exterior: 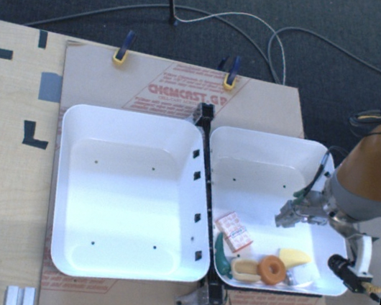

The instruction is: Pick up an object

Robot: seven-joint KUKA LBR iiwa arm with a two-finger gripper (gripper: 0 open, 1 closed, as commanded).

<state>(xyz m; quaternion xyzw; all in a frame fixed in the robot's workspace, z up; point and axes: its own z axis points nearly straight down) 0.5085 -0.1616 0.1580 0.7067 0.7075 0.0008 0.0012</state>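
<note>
Arm [373, 169] cut off at right edge

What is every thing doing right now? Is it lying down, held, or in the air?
gripper: above the right bin, nothing seen in it
donut: lying flat in the right bin, near its front wall
yellow piece: lying beside the donut
red-and-white packet: lying tilted, near the divider
tan bun: lying left of the donut
green thing: lying at the front left corner
right bin: holds all the objects

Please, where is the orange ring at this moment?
The orange ring lies in the right bin, near its front edge, between the tan piece and the yellow piece.
</note>
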